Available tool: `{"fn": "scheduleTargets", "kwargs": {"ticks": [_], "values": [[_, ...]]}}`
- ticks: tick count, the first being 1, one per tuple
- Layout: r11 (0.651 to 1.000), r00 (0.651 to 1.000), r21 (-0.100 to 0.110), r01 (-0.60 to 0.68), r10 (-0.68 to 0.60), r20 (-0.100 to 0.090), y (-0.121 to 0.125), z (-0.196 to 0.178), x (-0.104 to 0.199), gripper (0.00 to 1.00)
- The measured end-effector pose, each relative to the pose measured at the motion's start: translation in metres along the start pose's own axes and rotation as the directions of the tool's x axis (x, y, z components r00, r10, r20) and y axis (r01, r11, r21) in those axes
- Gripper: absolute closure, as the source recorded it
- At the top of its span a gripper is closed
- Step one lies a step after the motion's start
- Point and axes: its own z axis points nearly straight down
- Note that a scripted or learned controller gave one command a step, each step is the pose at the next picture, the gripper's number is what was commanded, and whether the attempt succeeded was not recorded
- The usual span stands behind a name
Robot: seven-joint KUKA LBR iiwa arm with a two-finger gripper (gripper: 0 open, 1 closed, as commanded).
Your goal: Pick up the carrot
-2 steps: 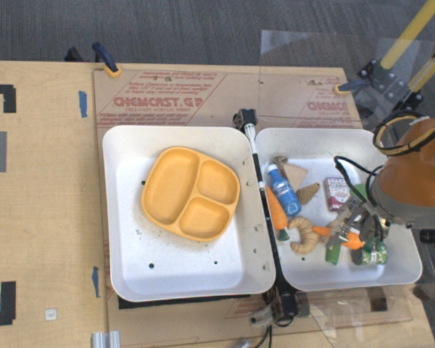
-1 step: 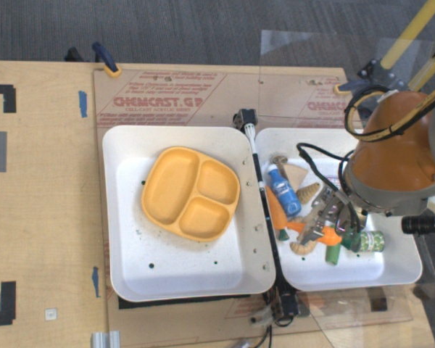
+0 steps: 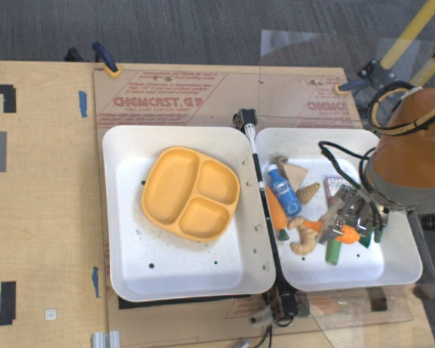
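Note:
The carrot (image 3: 349,232) is an orange piece lying in the right white bin (image 3: 402,267), with a small green bit at its right end. My gripper (image 3: 338,222) is low in that bin, directly over the carrot's middle and hiding part of it. More orange shows to the gripper's left, by the tan pieces. The arm's grey and orange wrist (image 3: 413,151) hangs over the bin's right side.
The right bin also holds a blue bottle (image 3: 283,191), a long orange piece (image 3: 275,210) along the left wall, tan peanut-like pieces (image 3: 301,236), a green stick (image 3: 333,253) and a beige wedge (image 3: 296,172). A yellow divided plate (image 3: 191,193) lies in the left bin (image 3: 130,267).

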Motion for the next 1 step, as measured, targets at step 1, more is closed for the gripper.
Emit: {"fn": "scheduleTargets", "kwargs": {"ticks": [1], "values": [[0.989, 0.989, 0.000, 0.147, -0.147, 0.000, -0.0408, 0.0149, -0.0327, 1.00]]}}
